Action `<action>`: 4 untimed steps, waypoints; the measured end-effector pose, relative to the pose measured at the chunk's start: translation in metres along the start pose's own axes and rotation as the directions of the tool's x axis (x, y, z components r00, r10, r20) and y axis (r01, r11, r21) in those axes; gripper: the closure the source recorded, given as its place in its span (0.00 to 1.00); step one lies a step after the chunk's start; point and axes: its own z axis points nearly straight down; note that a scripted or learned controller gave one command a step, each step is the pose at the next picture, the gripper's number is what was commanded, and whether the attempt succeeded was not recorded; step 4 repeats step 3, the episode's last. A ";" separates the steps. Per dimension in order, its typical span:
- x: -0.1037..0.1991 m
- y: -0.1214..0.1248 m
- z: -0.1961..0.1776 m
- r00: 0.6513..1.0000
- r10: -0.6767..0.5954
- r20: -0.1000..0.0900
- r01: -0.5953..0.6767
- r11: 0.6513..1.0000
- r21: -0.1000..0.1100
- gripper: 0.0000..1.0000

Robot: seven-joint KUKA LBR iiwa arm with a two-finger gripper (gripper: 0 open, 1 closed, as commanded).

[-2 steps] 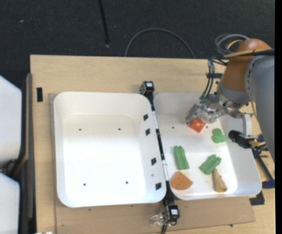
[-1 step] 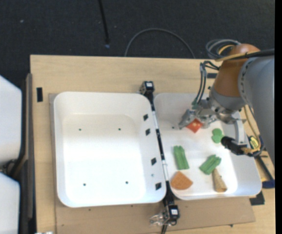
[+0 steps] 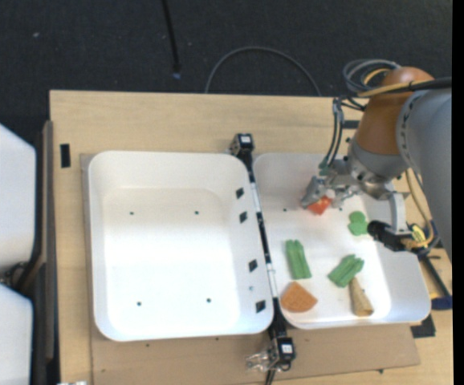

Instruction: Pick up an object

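the gripper [image 3: 319, 200] hangs over the upper part of the right bin [image 3: 404, 299], its fingers clamped on a small red-orange object [image 3: 319, 206]. below lie a green ridged block [image 3: 298, 259], a green piece [image 3: 345, 270], an orange wedge [image 3: 299, 298] and a tan stick [image 3: 360, 297].

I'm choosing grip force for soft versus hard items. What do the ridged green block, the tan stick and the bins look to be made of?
The ridged green block looks like moulded plastic or foam: even colour, regular ridges, matte.

The tan stick looks like bare wood, pale with uneven brownish tone; too small to confirm.

The right-hand white bin and left-hand white bin look like smooth plastic with rounded moulded corners.
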 end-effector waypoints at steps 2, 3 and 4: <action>0.138 -0.040 -0.089 1.000 -0.004 -0.005 0.004 1.000 0.005 1.00; 0.199 -0.089 -0.168 1.000 -0.006 -0.006 0.006 1.000 -0.001 1.00; 0.199 -0.089 -0.168 1.000 -0.006 -0.006 0.006 1.000 -0.001 1.00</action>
